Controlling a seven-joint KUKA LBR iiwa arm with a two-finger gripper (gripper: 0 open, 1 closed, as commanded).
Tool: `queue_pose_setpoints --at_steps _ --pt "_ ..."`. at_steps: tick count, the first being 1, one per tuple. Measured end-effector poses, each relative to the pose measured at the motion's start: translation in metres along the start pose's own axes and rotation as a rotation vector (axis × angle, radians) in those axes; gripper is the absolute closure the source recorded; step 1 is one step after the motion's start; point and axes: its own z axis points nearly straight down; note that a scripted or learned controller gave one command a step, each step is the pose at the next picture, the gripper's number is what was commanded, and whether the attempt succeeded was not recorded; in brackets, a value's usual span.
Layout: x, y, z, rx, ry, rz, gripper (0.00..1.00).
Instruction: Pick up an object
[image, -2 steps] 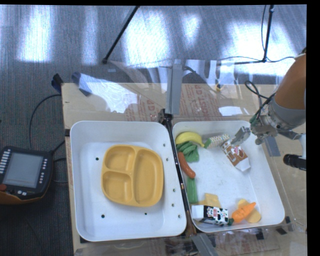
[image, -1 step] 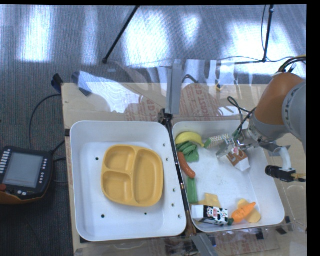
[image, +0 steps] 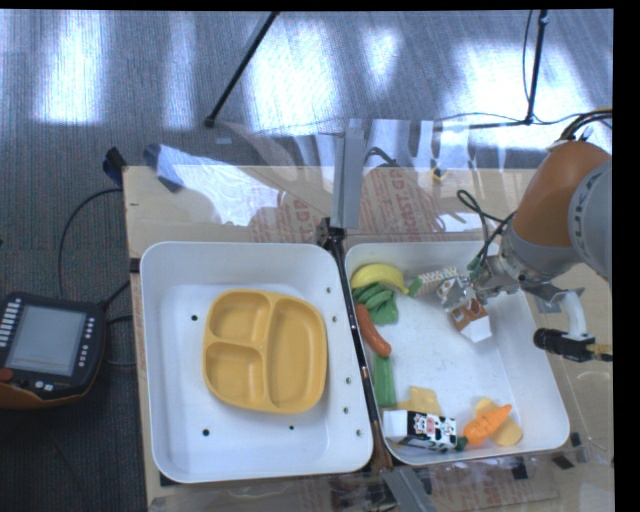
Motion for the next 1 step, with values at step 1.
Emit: queue_pose_setpoints --at_steps 1 --pt "0.0501 -0.0095 -0.1012 -0.004 -0.001 0.125 1.00"
